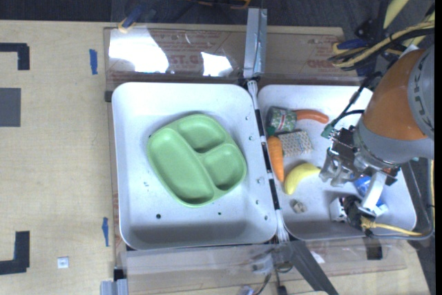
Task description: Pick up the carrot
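The carrot (276, 157) is an orange tapered piece lying along the left wall of the right bin (394, 94), its thin end pointing toward the front. My gripper (333, 173) hangs over the middle of that bin, to the carrot's right and apart from it. A yellow banana (300, 177) lies between the two, and the gripper's tip is close to the banana's right end. Nothing orange shows at the gripper.
Behind the carrot sit a green can (281, 119), an orange-red curved piece (312, 117) and a speckled grey block (297, 142). A small beige item (298, 205) lies near the front. The left bin (131, 114) holds a green divided plate (197, 159).
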`<state>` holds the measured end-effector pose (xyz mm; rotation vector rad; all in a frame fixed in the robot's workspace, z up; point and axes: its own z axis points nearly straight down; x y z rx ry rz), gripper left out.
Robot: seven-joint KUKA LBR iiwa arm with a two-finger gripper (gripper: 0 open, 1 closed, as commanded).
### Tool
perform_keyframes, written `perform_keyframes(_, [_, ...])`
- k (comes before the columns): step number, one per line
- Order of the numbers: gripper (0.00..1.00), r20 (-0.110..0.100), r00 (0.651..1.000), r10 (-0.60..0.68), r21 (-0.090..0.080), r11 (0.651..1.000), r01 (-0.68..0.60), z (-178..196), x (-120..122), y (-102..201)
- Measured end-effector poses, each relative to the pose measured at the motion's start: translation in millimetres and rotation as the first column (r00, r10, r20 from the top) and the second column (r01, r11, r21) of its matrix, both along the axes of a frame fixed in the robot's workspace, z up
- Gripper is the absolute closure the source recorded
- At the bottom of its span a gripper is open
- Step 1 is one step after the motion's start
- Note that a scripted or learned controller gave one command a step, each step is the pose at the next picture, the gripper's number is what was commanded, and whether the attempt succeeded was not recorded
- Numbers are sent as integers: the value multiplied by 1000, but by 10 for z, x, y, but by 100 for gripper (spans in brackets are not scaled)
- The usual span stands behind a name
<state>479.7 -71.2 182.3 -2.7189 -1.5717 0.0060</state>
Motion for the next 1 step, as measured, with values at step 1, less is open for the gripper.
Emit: perform_keyframes(1, [100, -1, 867, -499, -2, 867, 499, -2, 32, -171])
